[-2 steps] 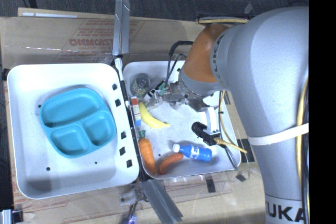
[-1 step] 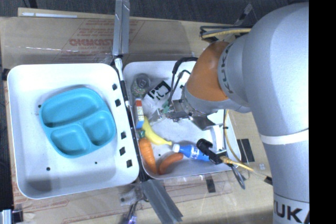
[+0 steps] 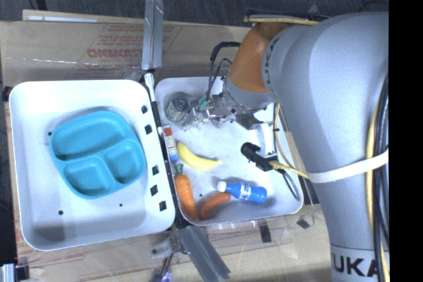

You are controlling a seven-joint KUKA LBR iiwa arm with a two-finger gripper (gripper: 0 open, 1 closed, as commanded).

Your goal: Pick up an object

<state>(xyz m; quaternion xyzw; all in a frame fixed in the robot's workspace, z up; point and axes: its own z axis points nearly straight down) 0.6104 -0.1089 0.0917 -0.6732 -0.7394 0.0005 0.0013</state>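
- Bench surface: two white bins; right bin (image 3: pixel 285 198) holds the objects.
- Gripper (image 3: pixel 210 109): finger state cannot be determined; nothing visibly held.
- Banana (image 3: pixel 196 158): lies just below the gripper, long axis left-right.

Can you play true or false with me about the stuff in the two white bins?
1. The blue tray lies in the left bin. True.
2. The banana is in the left bin. False: it lies in the right bin.
3. The carrot sits by the right bin's left wall. True.
4. The blue bottle stands upright. False: it lies on its side.
5. The gripper is over the blue tray. False: it is at the back of the right bin.
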